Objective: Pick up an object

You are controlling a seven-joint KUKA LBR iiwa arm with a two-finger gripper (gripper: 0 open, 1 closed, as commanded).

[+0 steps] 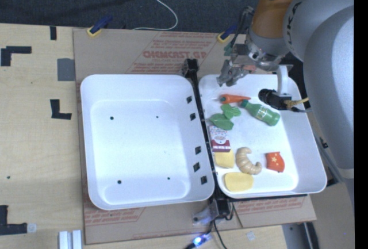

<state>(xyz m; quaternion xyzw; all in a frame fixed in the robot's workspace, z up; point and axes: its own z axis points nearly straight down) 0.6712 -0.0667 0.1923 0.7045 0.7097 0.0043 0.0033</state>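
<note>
Hovering at the upper edge of the right-hand white bin [307,144], the grey two-finger gripper [228,77] hangs just above the small orange carrot toy [234,98]; whether its fingers are apart, I cannot tell. Carrot lies left-to-right across the frame, green plastic bottle [261,112] just lower right, bin's dividing rim close at left.

**Toys gathering in the right bin**

Two bins are sitting side by side on the table, the left bin [138,138] touching the right bin [305,144]. In the right bin, a carrot [234,98] is lying near the far edge, a bottle [261,112] just beside it. A croissant [247,160] is resting near the front edge. The claw [230,76] is hanging over the far left corner, behind the carrot.
</note>
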